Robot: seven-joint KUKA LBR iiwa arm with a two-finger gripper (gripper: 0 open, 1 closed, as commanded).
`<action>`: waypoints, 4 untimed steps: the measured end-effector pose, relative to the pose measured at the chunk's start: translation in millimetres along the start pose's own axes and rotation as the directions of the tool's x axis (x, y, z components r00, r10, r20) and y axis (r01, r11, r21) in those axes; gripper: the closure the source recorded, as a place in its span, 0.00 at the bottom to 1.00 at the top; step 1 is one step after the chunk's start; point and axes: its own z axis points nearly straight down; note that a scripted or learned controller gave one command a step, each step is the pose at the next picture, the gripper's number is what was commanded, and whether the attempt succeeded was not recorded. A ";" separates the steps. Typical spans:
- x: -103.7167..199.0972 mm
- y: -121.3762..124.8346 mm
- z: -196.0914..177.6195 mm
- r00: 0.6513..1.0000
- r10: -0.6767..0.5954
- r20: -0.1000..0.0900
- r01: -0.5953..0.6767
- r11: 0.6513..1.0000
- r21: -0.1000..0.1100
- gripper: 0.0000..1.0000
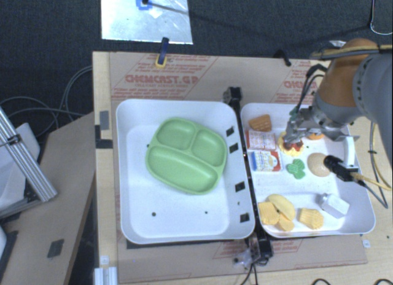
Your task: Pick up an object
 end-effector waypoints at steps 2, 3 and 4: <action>-13.4 3.1 -97.5 1.000 0.000 -0.005 0.000 1.000 0.009 1.00; -13.5 4.3 -114.5 1.000 -0.004 -0.006 0.004 1.000 0.012 1.00; 32.5 -15.8 -105.7 1.000 -0.007 -0.007 0.007 1.000 0.016 1.00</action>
